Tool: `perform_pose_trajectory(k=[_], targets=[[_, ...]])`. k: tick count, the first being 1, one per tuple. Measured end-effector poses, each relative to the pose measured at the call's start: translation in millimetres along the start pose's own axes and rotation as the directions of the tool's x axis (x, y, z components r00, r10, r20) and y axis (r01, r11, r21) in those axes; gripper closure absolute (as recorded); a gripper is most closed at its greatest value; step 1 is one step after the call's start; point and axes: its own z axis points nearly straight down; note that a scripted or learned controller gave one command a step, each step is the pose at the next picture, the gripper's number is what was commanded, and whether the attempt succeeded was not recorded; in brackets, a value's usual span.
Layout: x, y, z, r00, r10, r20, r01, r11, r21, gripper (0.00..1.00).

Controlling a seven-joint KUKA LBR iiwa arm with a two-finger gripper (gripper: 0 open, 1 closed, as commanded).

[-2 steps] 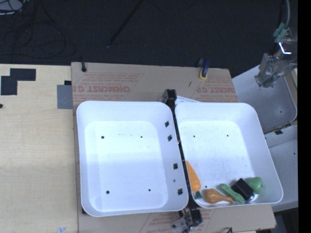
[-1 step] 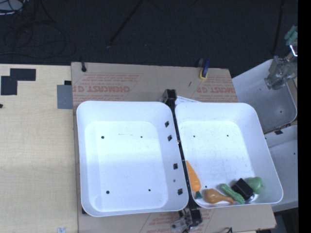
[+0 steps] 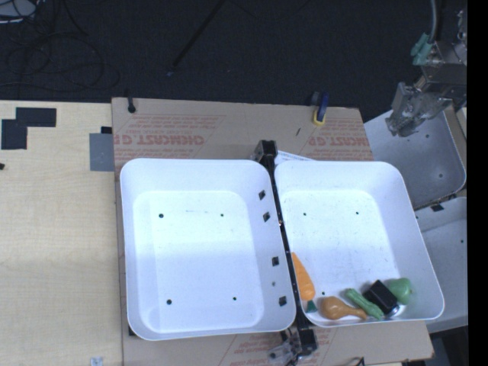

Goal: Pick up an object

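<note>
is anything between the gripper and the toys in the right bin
Nothing visible. The gripper sits beyond the right bin's far right corner; the orange carrot and other toys cluster along its near edge, across open bin floor.

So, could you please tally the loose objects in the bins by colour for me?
Orange: 1, the carrot-shaped piece by the divider
Tan-orange: 1, the curved piece
Green: 2, the long piece and the rounded piece
Black: 1, the block
Total: 5, all in the near corner of the right bin
</note>
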Motion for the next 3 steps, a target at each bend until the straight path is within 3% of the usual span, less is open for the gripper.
perform_pose_trajectory(k=[1,3], targets=[[52,15,1,1.000,-0.001,0.000,0.001,1.000,0.000,1.00],[188,59,1,1.000,-0.002,0.001,0.002,1.000,0.000,1.00]])
